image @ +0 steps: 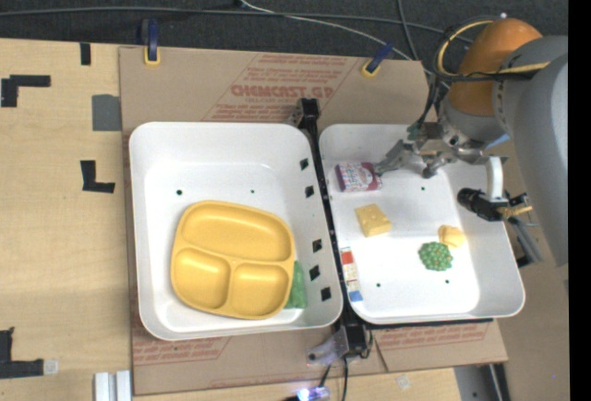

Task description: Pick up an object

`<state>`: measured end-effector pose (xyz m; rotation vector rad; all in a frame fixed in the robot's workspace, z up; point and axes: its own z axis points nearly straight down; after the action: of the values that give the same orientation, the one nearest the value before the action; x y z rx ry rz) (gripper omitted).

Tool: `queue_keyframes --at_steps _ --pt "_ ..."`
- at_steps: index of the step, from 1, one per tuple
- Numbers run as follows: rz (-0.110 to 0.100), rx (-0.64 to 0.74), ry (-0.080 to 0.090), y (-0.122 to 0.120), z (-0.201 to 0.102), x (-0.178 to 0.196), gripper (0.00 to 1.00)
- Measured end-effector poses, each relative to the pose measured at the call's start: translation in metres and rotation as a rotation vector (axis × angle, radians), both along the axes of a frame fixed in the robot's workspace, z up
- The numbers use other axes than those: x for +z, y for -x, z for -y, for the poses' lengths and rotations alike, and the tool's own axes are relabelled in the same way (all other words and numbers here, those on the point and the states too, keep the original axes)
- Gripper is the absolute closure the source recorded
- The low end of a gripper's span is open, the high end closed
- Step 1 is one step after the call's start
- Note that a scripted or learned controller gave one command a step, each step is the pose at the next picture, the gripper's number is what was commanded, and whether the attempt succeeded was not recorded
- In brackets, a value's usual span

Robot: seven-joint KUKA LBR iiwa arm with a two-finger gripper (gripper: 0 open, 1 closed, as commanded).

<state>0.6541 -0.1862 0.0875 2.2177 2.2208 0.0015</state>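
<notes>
In the right bin (489,297) lie a small purple and white packet (355,176), a yellow wedge (373,220), a small yellow piece (451,236) and a green knobbly ball (436,255). A thin red, white and blue item (349,272) rests against the bin's left wall. My gripper (411,164) hovers over the bin's far side, just right of the packet. It is open, with one finger (390,160) pointing toward the packet and nothing between the two.
The left bin (157,150) holds a yellow divided tray (233,259) with a green item (296,286) wedged at its right edge. Both bins sit on a cardboard sheet (268,85). A black part (480,202) of the arm hangs over the right bin's right side.
</notes>
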Motion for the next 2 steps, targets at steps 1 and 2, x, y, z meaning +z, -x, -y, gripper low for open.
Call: queue_keyframes --at_steps 1,2 --pt "0.003 0.002 0.004 0.000 0.000 0.010 1.00" --pt "0.002 0.001 -0.001 -0.011 -0.003 0.059 1.00"
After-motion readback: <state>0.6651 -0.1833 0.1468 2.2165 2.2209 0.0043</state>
